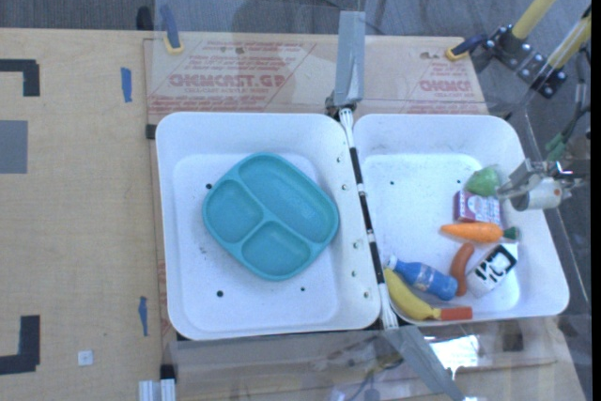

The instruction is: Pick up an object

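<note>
From the camera above the bench, you see two white bins side by side. The left bin (188,146) holds a teal divided plate (270,216), lying flat near its centre. The right bin (413,146) holds the objects to pick, all crowded toward its right edge and near corner: a green piece (485,180), a purple carton (474,206), a carrot (474,232), a sausage (459,263), a white black-marked cup (492,269), a blue bottle (424,278), a banana (409,298) and a red piece (454,314). The gripper (528,189) sits over the right bin's right rim, beside the green piece; you cannot tell how it is set. The bins rest on a cardboard sheet (235,70) on the wooden bench (75,202). The right bin's far-left area lies bare.
</note>
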Tool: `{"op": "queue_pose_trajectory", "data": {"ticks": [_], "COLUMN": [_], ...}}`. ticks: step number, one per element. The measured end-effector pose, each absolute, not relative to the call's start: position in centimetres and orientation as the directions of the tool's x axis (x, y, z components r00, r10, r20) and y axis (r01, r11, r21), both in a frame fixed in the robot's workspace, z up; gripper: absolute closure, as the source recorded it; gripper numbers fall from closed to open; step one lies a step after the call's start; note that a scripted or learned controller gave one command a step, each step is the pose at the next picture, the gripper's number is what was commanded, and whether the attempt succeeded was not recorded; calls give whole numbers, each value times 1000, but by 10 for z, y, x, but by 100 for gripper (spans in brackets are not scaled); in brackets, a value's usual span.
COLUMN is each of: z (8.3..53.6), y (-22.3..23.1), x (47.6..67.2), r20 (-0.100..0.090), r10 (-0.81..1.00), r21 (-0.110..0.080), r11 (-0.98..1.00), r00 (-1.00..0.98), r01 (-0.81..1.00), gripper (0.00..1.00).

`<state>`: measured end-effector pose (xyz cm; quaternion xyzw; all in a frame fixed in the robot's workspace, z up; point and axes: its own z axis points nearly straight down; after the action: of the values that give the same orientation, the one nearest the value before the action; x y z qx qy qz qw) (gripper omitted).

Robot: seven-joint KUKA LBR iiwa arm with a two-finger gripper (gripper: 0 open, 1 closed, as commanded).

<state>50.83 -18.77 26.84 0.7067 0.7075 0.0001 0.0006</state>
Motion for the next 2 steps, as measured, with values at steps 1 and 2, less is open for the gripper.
{"op": "queue_pose_trajectory", "data": {"ticks": [1,2], "z": [89,88], "y": [-137,-169], "x": [488,583], "r20": [-6,-4], "r10": [977,976], "r21": [13,7], "r11": [212,218], "r00": [-212,-218], "r01": [977,976], "gripper": [0,0]}}
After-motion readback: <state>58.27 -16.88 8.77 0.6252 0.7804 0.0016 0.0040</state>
